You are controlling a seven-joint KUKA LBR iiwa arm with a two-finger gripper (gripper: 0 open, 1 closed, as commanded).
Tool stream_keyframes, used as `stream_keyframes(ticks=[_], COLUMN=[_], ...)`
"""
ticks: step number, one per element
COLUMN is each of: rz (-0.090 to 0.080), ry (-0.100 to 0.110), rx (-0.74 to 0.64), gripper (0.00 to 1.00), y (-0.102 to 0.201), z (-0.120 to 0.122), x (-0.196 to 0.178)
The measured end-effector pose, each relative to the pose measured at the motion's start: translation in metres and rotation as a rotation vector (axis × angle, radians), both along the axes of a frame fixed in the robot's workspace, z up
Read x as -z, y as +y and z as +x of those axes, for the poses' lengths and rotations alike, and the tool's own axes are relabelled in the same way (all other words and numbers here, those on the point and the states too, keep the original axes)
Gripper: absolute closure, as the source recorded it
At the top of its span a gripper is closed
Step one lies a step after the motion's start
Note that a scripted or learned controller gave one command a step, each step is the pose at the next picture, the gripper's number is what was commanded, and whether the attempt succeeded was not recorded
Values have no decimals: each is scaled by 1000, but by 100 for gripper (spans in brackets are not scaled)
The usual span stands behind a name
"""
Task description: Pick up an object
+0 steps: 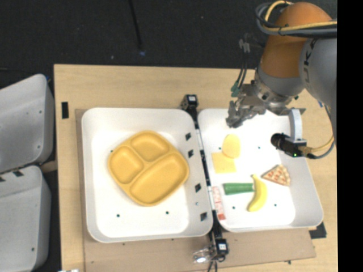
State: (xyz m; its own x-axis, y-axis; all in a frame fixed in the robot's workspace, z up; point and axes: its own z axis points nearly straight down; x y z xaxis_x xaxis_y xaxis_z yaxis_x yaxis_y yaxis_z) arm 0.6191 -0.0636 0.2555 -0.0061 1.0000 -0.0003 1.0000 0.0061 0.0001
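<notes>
Overhead, hand low at right bin's far edge; finger spread unreadable, possibly nothing gripped. Just below: pale yellow round piece overlapping yellow square slice. Farther out: green stick, banana, pizza slice. Left bin: yellow divided plate. Both on bench.

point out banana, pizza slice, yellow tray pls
banana [258, 195], camera view, middle of its curve
pizza slice [277, 175], camera view, centre of the topping
yellow tray [160, 177], camera view, floor of its largest compartment
</notes>
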Motion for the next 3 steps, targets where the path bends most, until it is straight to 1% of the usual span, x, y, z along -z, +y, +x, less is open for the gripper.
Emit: stream_keyframes(ticks=[1,2,3], rz=[0,1,1], ry=[1,-3,-2], rx=[1,-1,-1], gripper=[100,100,100], y=[46,93,146], z=[4,14,17], x=[9,1,2])
